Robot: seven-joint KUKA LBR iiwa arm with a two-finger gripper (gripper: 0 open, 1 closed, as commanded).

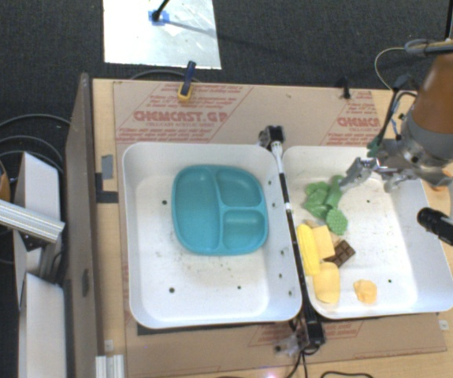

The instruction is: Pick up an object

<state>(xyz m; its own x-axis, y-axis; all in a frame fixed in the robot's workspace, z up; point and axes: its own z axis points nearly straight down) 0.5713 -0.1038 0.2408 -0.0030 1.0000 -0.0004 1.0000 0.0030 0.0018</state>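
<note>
Gripper (362, 169) hangs over the upper part of the right bin (427, 278), reaching in from the right; whether it is parted or closed cannot be told, and nothing can be seen held in it. Just beside its tip, to the lower left, lie the green objects (324, 201). Farther down sit yellow pieces (317, 260), a small brown piece (342, 251) and an orange-yellow piece (365, 291). A teal divided plate (218, 209) rests in the left bin (151, 290).
</note>
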